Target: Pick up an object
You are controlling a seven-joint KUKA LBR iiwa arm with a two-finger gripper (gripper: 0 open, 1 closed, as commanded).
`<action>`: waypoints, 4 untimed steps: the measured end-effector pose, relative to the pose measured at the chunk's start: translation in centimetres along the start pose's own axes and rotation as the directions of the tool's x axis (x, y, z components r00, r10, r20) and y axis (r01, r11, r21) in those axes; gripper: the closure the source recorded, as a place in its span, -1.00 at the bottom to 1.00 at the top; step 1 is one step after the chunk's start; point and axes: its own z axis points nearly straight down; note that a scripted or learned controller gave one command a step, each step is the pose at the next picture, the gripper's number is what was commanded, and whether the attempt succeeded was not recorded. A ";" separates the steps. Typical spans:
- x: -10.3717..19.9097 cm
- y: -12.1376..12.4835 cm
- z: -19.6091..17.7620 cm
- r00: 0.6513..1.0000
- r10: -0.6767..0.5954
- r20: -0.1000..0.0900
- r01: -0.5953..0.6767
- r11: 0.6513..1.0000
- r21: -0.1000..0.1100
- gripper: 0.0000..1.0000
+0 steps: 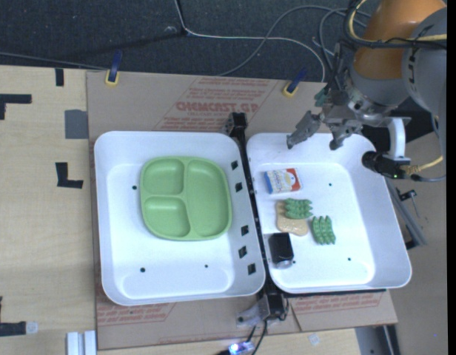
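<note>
Two fingers (296,137) of the gripper (317,139) hang spread and bare over the right bin (376,228) at its twelve o'clock rim, while a small packet (280,180), green toys (322,229) and a black block (280,248) lie toward seven o'clock

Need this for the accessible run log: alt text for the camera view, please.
The arm's open pincer hovers over the far rim of the right bin, holding nothing. That bin holds a small packet, a tan-and-green toy, a green toy and a black object; the left bin holds a green divided plate.
</note>
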 end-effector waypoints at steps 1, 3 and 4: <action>0.0 0.2 -0.8 1.000 -0.003 0.001 0.003 1.000 -0.013 -1.00; -1.1 0.4 8.9 1.000 -0.002 0.002 0.002 1.000 -0.009 -1.00; -0.6 -0.2 15.2 1.000 -0.003 0.002 0.003 1.000 -0.008 -1.00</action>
